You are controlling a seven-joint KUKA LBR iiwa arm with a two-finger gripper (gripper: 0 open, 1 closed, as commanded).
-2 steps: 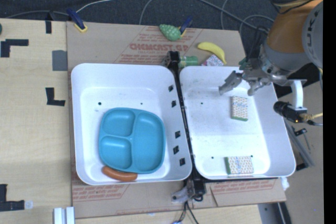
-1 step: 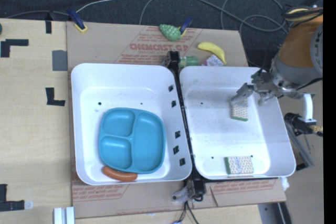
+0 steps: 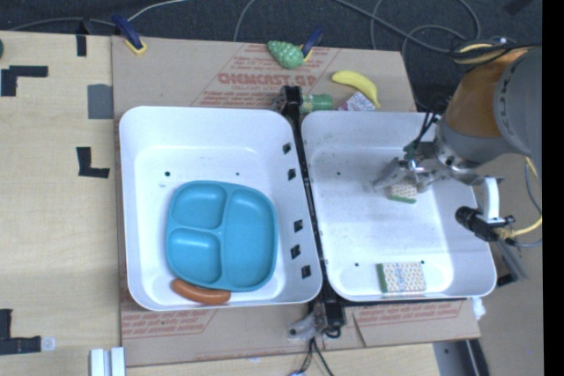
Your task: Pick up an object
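Reaching into the right shallow white plastic bin [image 3: 352, 136], our hand [image 3: 407, 178] sits low over a small pale speckled sponge block [image 3: 404, 191] in that bin's far half. We cannot tell from this slanted view whether the block is truly pinched or just touched, nor how the hand is set. To do this step well, we would centre over the block, close squarely on its 2 short sides, then lift straight up, slowly, so it does not slip. A second flat patterned sponge pad [image 3: 403, 276] lies near the bin's near wall, well apart. The left white bin [image 3: 141, 136] holds a blue 3-compartment plastic plate [image 3: 220, 233] with an orange toy sausage [image 3: 200, 292] at its near edge. On the brown cardboard sheet [image 3: 176, 75] covering the worktop, red printing reads roughly "CHEMCAST"; the rest is too small to read.
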